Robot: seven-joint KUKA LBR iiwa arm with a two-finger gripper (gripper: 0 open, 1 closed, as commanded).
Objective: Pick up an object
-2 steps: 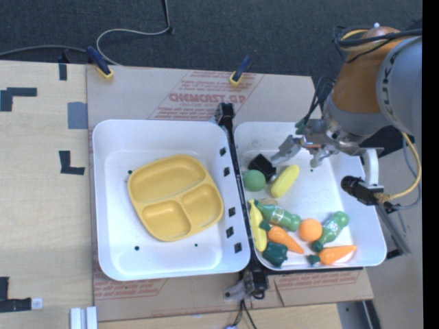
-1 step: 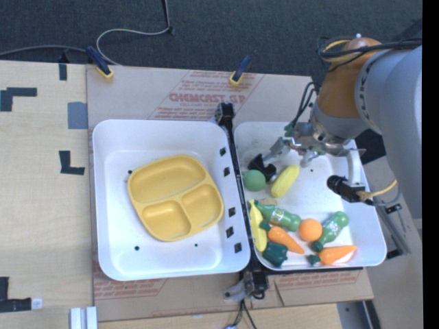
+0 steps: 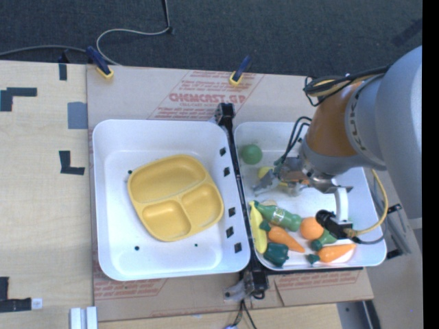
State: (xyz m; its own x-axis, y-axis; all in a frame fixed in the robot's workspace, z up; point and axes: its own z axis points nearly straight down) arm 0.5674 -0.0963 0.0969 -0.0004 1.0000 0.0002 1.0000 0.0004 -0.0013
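Note:
My gripper (image 3: pixel 273 177) is low in the right bin (image 3: pixel 363 184), just right of the divider and below a green ball (image 3: pixel 251 153). The ball lies apart from it, up and to the left. In front of the gripper a heap of toy food lies along the bin's near edge: a green cucumber-like piece (image 3: pixel 281 217), an orange carrot (image 3: pixel 285 238), a small orange ball (image 3: pixel 312 228), a yellow piece (image 3: pixel 256 223), a dark green piece (image 3: pixel 276 253) and an orange and white piece (image 3: pixel 336 253). I see nothing held at the gripper.
A yellow divided plate (image 3: pixel 176 196) lies in the left bin (image 3: pixel 110 184). A black clip (image 3: pixel 223 112) sits at the top of the divider between the bins. The grey arm with its orange band (image 3: pixel 329 125) covers the right bin's upper right.

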